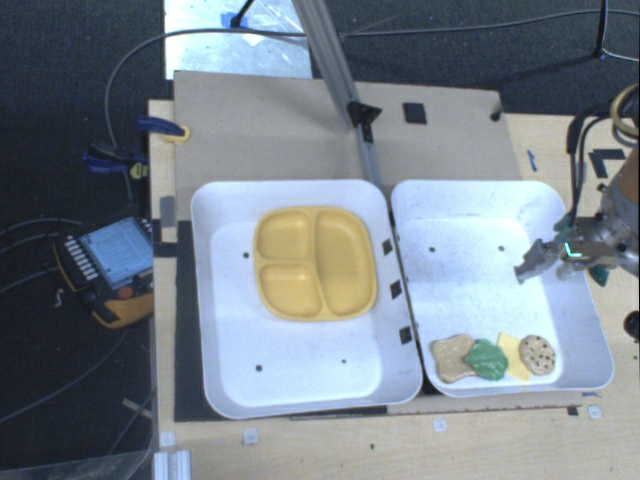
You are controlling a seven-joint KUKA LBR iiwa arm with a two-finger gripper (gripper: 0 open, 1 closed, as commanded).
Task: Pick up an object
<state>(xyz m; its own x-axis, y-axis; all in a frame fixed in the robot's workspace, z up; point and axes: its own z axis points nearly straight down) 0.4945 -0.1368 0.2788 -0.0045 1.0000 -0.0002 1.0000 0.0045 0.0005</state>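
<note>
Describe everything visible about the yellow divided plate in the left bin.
The yellow plate is a rounded-square tray of what looks like matte plastic, split by raised ridges into three compartments: two smaller ones on the left and one long one on the right. It lies flat and right side up in the upper middle of the left bin, holding nothing, with only the bin floor touching it.

A single fixed camera looks down at a slant from above the counter (pixel 450 108), far enough back to take in both white bins: the left bin (pixel 225 368) and the right bin (pixel 470 208) side by side. Dark floor (pixel 70 58) shows along the top and left edges. The arm (pixel 625 218) enters at the right edge.
</note>
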